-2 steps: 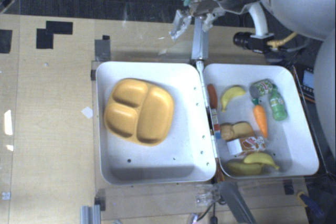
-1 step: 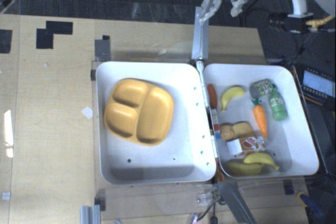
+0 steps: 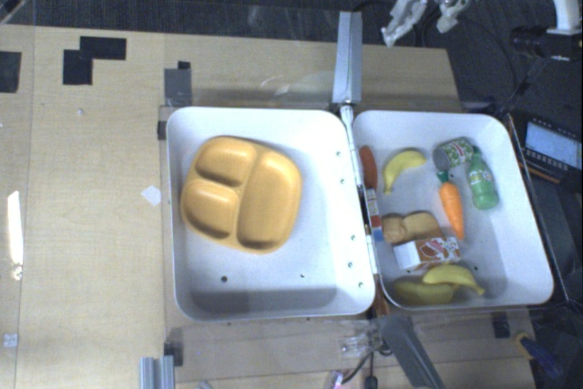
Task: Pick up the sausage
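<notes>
The worktop [image 3: 91, 223] carries two white bins side by side. The left bin [image 3: 264, 291] holds one yellow three-compartment tray [image 3: 241, 193], lying toward its 9 o'clock side, with bare floor open toward 3 and 6 o'clock. The right bin [image 3: 510, 196] is more crowded: two bananas, one [image 3: 404, 166] near 12 o'clock and one [image 3: 439, 284] at 6 o'clock; one green bottle [image 3: 481, 182] and one orange carrot [image 3: 452, 209] toward 2 o'clock; one bread piece [image 3: 410, 226] near the centre; one small red-labelled packet [image 3: 428, 250]. The one sausage [image 3: 368, 167] lies lengthwise at 10 o'clock, tight against the bin's left wall. The pincer [image 3: 421, 15] hangs beyond the bins at 12 o'clock, fingers spread apart and holding nothing.
</notes>
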### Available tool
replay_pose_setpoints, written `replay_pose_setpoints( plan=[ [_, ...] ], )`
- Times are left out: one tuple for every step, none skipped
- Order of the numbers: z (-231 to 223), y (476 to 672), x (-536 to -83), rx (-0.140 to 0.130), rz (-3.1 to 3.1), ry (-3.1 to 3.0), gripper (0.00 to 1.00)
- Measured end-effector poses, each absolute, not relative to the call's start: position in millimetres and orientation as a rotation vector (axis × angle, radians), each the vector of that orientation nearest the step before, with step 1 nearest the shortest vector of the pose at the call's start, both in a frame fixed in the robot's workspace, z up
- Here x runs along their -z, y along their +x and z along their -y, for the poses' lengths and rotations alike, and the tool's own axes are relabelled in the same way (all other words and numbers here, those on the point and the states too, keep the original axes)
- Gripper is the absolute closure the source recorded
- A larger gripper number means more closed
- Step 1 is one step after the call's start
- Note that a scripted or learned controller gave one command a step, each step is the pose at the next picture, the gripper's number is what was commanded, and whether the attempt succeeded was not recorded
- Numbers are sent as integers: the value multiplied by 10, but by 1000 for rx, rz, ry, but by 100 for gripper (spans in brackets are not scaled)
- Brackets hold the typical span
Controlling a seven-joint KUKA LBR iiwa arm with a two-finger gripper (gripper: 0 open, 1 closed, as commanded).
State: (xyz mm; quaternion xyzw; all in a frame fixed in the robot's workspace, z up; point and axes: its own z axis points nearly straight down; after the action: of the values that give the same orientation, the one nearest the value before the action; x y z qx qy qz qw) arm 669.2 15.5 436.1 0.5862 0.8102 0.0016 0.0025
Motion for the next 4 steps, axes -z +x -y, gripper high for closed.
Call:
replay_pose_setpoints(
  plan=[
    [527,6691,-4331,-6,-2516,1870,0],
    [215,6282,-4371,-7,-2552,1822,0],
    [928,6693,-4368,-5,-2642,1686,0],
    [1450,6694,-4376,-5,-2637,1692,0]
  ],
)
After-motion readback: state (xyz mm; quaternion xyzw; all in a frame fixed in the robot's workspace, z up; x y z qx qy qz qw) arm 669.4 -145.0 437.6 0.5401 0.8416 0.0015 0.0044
